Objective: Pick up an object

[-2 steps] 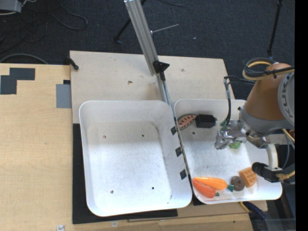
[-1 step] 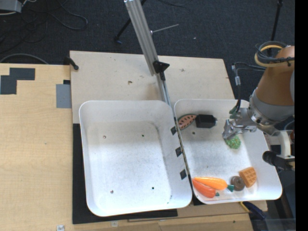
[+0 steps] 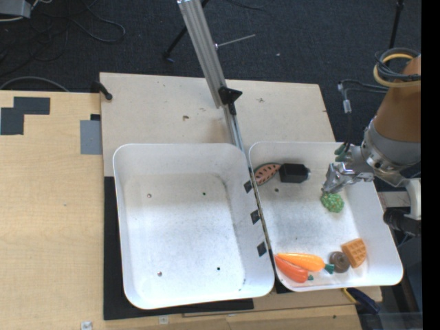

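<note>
gripper (image 3: 335, 181): finger state cannot be told | target: small green knobbly lump (image 3: 333, 202) in right white bin (image 3: 385, 270), at gripper's 6 o'clock, just beside | risk: off-centre descent nudges lump aside, grasp closes on nothing

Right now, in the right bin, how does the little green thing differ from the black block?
The green object is bumpy and rounded, while the black block is boxy with flat faces. The green object lies near the bin's right side, directly under the gripper; the black block sits toward the back left, next to a brown striped item, away from the gripper. Both are small and rest on the floor of the right bin.
</note>
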Tool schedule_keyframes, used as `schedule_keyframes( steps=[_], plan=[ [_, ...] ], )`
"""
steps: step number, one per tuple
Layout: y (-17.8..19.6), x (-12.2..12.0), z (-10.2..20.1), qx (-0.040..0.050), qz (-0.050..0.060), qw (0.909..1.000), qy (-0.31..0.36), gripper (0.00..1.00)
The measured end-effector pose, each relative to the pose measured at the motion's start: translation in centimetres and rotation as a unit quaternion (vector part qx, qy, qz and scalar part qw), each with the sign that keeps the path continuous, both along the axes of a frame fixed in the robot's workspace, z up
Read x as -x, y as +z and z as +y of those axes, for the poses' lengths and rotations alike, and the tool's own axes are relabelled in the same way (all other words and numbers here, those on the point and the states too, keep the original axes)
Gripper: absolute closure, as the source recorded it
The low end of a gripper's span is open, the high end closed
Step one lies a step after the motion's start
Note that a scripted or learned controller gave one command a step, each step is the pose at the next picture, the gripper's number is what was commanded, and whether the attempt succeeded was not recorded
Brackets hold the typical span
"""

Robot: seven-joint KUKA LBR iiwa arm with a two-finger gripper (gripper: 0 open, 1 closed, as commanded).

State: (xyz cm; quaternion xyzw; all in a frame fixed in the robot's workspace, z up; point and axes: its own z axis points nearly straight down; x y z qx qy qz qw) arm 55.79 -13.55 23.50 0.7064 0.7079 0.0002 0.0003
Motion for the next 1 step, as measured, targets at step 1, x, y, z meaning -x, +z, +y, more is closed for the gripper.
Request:
schedule_keyframes(
  steps=[1],
  plan=[
    [0.85, 1.65, 5.16, -0.0016, 0.002, 1.0000, 0.001, 1.00]
  ],
)
